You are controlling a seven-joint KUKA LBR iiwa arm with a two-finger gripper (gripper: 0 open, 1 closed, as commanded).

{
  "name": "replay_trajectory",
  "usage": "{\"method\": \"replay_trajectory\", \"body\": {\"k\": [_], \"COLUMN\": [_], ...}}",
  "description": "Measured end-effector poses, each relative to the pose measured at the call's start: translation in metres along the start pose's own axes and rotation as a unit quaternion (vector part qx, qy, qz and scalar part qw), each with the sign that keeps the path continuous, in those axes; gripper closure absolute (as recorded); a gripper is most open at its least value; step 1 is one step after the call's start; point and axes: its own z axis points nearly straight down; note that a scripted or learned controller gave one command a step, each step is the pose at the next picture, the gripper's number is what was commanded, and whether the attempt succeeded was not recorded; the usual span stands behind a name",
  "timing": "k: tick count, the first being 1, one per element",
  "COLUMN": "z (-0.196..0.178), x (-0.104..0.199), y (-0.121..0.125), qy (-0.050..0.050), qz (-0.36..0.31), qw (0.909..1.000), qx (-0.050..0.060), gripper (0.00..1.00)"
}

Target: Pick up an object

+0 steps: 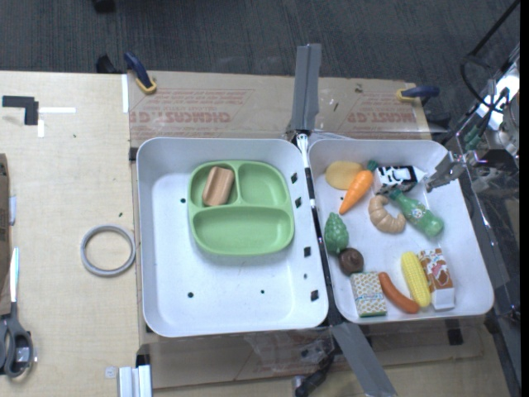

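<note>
Light even, bright, from overhead. Soft short shadows under green tray (242, 231) and toys. White bins (157, 246) slightly washed out, mild glare toward 9 o'clock wall. Floor at 12 o'clock dim. Gear at 3 o'clock overexposed, smeared. Centre focus decent, slight grain overall.

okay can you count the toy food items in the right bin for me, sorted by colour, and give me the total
Orange or yellow: 4, a lemon-like piece, carrot, corn cob, sausage
Green: 2, bottle, leafy piece
Tan or brown: 2, croissant, dark round piece
Printed boxes or cartons: 3
Total: 11
</note>
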Motion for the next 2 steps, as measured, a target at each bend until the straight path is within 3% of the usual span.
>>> {"method": "replay_trajectory", "body": {"k": [1,2], "z": [0.092,-0.022], "x": [0.030,0.029], "y": [0.006,0.037], "qy": [0.000,-0.001], "qz": [0.102,0.098], "qw": [0.9948,0.9952], "qx": [0.001,-0.001], "gripper": [0.00,0.00]}}
